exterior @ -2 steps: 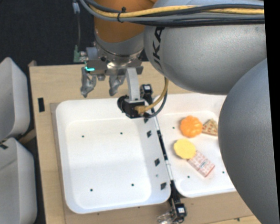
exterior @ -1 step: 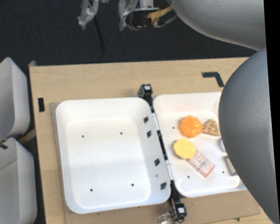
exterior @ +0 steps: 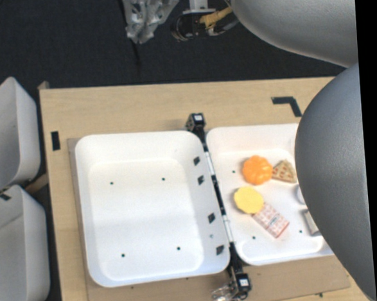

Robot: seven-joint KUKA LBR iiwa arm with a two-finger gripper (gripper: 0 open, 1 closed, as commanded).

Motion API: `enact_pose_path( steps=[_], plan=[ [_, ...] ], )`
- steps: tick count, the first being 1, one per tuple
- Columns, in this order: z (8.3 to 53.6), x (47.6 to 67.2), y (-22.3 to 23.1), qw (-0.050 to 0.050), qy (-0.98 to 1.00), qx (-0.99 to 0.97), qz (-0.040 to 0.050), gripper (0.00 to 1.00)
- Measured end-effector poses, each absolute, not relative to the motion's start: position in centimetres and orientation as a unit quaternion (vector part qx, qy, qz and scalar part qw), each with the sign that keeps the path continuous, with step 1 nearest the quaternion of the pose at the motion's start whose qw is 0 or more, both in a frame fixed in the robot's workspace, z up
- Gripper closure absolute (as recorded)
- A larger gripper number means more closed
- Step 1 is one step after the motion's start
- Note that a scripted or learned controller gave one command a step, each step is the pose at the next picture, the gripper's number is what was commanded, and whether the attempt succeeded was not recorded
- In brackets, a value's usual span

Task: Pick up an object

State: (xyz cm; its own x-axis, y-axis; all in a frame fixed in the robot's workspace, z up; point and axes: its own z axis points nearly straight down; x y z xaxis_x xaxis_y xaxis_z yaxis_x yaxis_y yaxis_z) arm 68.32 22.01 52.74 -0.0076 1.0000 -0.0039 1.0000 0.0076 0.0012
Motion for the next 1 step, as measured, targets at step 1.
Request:
enact_pose_path(
  steps=[1],
  plan=[
    [39.43, 68.92, 22.01, -0.003, 0.707, 0.707, -0.0076, 1.00]
  ],
)
